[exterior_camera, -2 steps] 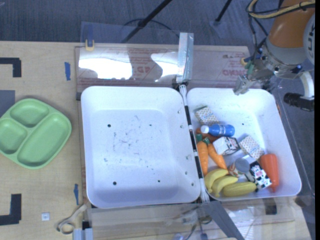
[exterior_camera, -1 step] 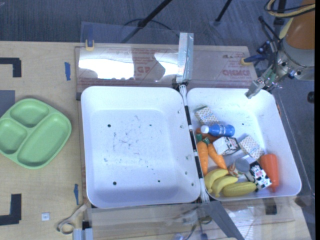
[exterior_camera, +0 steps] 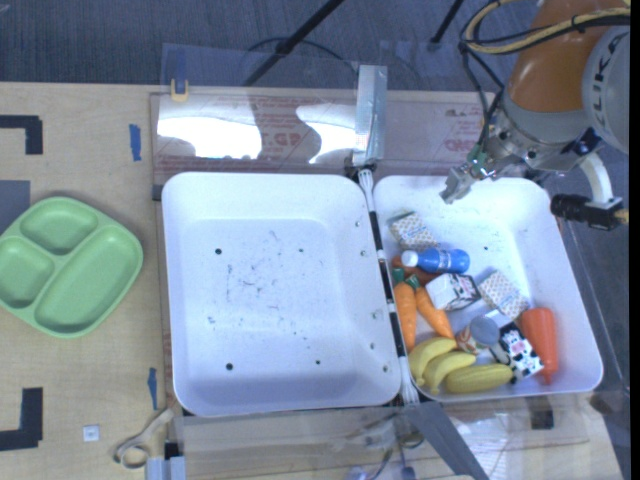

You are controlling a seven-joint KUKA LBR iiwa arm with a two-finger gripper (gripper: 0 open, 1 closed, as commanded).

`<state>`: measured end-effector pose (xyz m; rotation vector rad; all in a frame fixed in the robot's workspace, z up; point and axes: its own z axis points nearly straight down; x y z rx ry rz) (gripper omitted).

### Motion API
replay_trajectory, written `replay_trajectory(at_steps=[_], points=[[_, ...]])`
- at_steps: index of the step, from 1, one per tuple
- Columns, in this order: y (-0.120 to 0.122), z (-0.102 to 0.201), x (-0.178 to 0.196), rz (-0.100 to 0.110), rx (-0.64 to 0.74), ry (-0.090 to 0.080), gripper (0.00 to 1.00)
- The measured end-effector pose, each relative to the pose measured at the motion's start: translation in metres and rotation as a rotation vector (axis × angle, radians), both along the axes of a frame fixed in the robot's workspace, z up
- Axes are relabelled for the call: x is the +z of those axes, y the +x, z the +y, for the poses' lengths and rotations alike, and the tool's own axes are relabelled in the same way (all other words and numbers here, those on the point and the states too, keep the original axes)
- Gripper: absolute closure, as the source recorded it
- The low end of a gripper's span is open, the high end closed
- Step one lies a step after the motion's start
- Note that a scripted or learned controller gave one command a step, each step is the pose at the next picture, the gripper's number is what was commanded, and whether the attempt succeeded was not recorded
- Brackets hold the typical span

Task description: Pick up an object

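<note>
Objects for picking lay heaped in the right bin [exterior_camera: 560, 268], mostly toward its near and left parts: a blue-and-white bottle [exterior_camera: 437, 261] on its side, touching a small patterned packet [exterior_camera: 413, 231] behind it; two carrots [exterior_camera: 418, 313] lying beside the dividing wall; a bunch of bananas [exterior_camera: 458, 367] at the near edge; a larger orange carrot-like piece [exterior_camera: 541, 336] at the near right; a black-and-white toy [exterior_camera: 520, 353] just beside it; and two more patterned packets [exterior_camera: 480, 291] in the middle of the heap. The left bin [exterior_camera: 200, 208] stood beside it, walls touching. The gripper [exterior_camera: 462, 183] hung over the far edge of the right bin, apart from the heap, with nothing seen between its fingers; whether they were spread or pressed together could not be told. A green divided tray [exterior_camera: 68, 265] sat on the bench [exterior_camera: 80, 128], well left of the bins.
</note>
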<state>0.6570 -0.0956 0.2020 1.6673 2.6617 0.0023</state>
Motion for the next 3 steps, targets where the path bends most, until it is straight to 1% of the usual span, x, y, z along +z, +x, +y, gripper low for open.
replay_trajectory(at_steps=[1, 2, 3], points=[[-0.029, 0.045, -0.017, 0.004, -0.478, 0.0, 1.0], [-0.001, -0.007, 0.021, -0.001, -0.672, -0.001, 1.0], [-0.006, -0.039, 0.002, 0.002, -0.384, 0.0, 1.0]])
